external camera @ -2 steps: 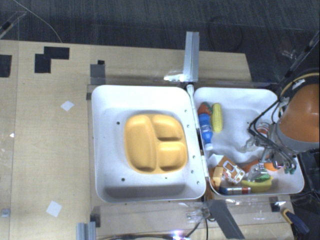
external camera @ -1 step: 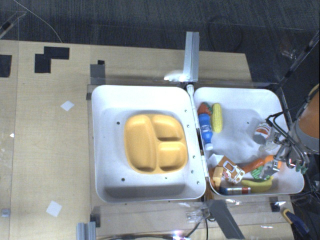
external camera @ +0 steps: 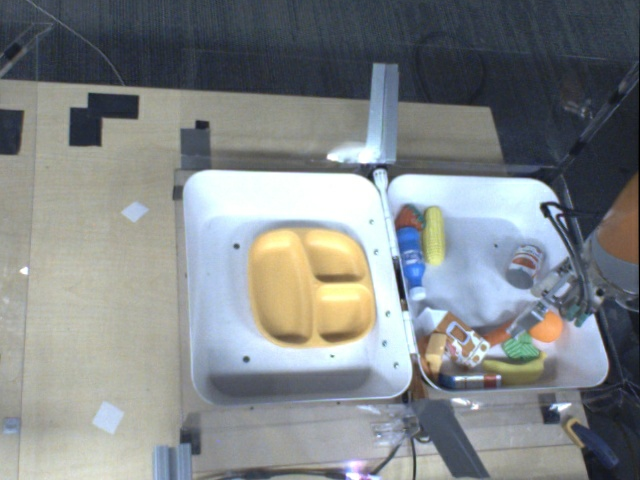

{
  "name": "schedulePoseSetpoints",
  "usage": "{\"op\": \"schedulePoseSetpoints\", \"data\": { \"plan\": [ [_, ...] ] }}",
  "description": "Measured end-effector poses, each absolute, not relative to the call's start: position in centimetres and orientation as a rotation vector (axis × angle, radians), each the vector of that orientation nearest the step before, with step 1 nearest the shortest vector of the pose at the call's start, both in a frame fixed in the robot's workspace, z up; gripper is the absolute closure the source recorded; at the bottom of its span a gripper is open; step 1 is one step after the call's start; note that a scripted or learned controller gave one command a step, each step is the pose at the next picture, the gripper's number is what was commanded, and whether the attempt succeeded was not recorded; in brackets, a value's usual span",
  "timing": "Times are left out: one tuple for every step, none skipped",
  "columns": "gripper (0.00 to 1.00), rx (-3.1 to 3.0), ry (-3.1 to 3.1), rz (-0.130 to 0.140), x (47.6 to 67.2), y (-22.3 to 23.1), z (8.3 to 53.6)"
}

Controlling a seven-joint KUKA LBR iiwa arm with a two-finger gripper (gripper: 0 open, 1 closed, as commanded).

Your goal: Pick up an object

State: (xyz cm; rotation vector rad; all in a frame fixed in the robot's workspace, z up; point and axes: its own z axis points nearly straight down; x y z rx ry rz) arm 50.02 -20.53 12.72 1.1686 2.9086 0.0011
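Note:
The right bin (external camera: 480,200) holds several small objects. A yellow corn cob (external camera: 434,235) and a blue bottle (external camera: 409,253) lie along its left wall. A small silver can (external camera: 525,264) rests right of the middle. At the front lie an orange ball (external camera: 547,329), a green toy (external camera: 521,348), a banana (external camera: 516,367) and a printed carton (external camera: 462,342). My gripper (external camera: 553,302) hangs low over the bin's right side, between the can and the orange ball, close above the ball. Nothing shows as held.
The left bin (external camera: 215,268) holds a yellow divided plate (external camera: 310,285) in its middle. A metal post (external camera: 384,113) stands behind the wall the bins share. The grey arm (external camera: 612,258) and its cables cross the right bin's right rim.

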Motion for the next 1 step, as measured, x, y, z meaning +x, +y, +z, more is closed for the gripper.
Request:
{"op": "schedulePoseSetpoints", "data": {
  "plan": [
    [0.00,1.357,2.826,0.003,63.06,-20.30,10.05]
  ]
}}
